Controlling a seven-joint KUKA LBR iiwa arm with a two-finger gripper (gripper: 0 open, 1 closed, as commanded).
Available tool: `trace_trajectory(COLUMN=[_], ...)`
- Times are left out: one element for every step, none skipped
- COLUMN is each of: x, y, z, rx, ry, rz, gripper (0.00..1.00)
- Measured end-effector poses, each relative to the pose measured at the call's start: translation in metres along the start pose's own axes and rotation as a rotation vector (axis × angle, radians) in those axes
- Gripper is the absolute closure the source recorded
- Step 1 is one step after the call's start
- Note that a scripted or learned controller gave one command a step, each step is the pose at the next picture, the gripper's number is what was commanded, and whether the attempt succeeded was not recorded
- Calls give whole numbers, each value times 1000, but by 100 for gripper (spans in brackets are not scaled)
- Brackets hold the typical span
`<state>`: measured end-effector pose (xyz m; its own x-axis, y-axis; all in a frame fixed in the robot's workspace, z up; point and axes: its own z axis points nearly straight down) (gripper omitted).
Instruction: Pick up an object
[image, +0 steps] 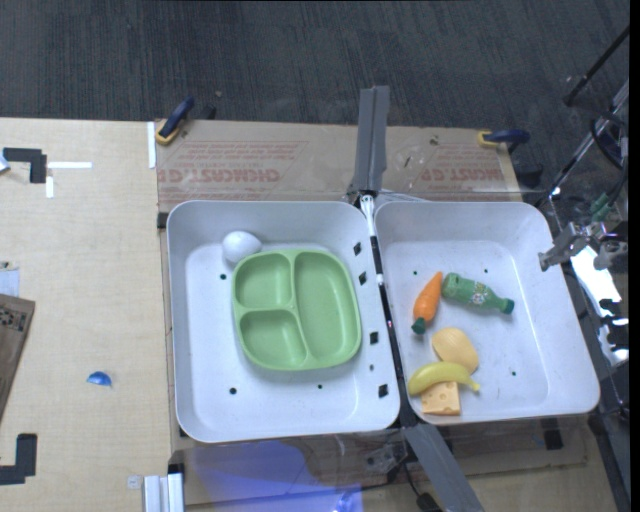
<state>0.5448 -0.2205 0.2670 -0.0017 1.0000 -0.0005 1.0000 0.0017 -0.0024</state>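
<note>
The right bin holds several toy foods. An orange carrot lies slantwise left of centre, and a green bottle lies on its side just to its right. Below them sits a yellow rounded fruit, with a banana touching its lower edge. An orange cheese wedge rests against the bin's front wall under the banana. In the left bin a green divided plate lies flat, and a white ball-like object sits beyond its upper left corner.
A grey upright bar stands behind the seam between the bins. Cardboard held by blue clamps lies at the back. Metal brackets and cables crowd the right bin's outer edge. A small blue piece lies on the wooden bench at left.
</note>
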Motion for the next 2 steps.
trace_trajectory(x=[-1,54], y=[0,45], z=[-8,107], rx=[1,0], ry=[-1,0], rz=[-2,-85], gripper=[100,100])
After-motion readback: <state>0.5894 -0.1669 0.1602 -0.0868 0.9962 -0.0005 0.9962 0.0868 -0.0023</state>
